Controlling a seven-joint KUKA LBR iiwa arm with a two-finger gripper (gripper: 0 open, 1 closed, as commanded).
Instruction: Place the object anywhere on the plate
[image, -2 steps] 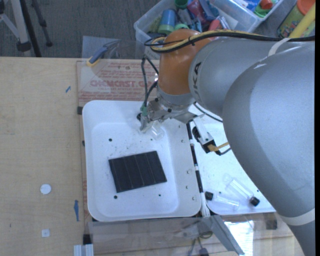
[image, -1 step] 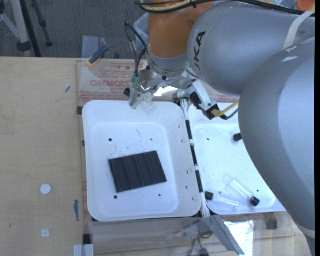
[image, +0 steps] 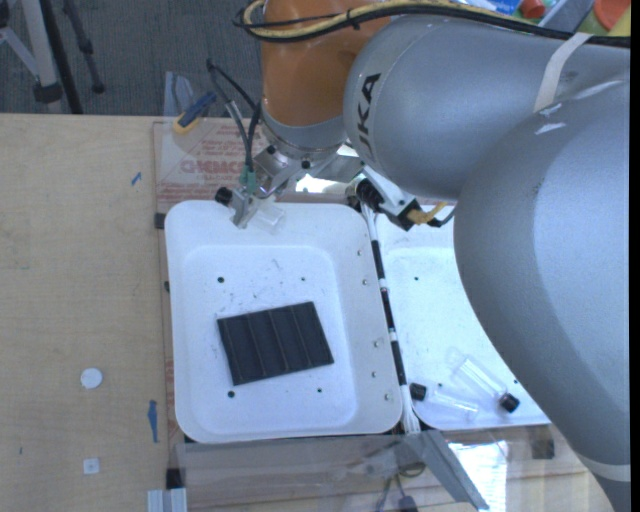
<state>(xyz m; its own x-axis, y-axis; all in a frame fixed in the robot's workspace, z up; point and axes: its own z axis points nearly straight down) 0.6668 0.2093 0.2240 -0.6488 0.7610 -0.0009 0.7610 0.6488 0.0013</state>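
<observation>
A black ribbed rectangular plate (image: 275, 342) lies flat in the middle of the left bin (image: 200, 400). My gripper (image: 252, 208) hangs over that bin's far rim, above and to the left of the plate and well apart from it. Something small and clear (image: 270, 216) shows at the gripper's tip; I cannot tell whether it is held. Two clear tubes with black caps (image: 478, 381) (image: 440, 400) lie near the front of the right bin (image: 430, 270), partly under the arm.
The big grey arm (image: 520, 200) covers most of the right bin. A black divider strip (image: 388, 310) runs between the bins. Bare wooden bench (image: 80, 280) spreads to the left. Cables hang beside the wrist.
</observation>
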